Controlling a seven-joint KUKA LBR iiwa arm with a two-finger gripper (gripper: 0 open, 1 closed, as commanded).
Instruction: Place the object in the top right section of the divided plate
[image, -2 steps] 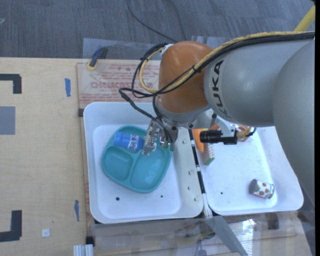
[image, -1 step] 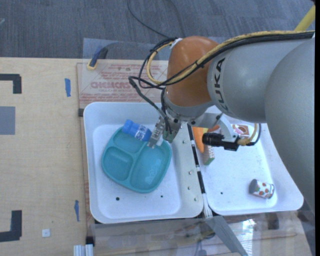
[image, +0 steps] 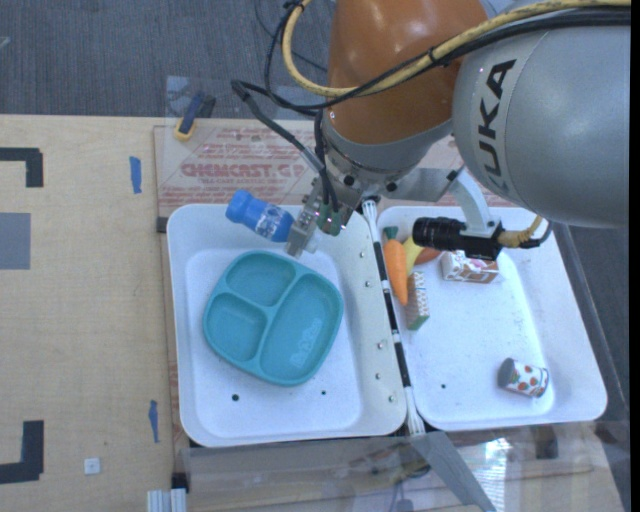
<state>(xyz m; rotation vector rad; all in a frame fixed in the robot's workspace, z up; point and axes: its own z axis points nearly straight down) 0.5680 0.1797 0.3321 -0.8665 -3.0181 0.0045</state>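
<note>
A teal divided plate (image: 272, 316) with three sections lies in the left white bin (image: 200, 400). A blue bottle with a clear end (image: 257, 216) lies tilted at the bin's back, just beyond the plate's far rim. My gripper (image: 308, 232) hangs over the plate's far edge, right beside the bottle's clear end. Whether it touches or grips the bottle is hidden by the wrist. The large grey and orange arm covers the area behind it.
The right bin (image: 570, 400) holds an orange carrot (image: 398, 270), a green-edged item (image: 416, 306), a white and red packet (image: 468, 268) and a small patterned object (image: 523, 377). A black cylinder (image: 445, 233) on the arm overhangs this bin.
</note>
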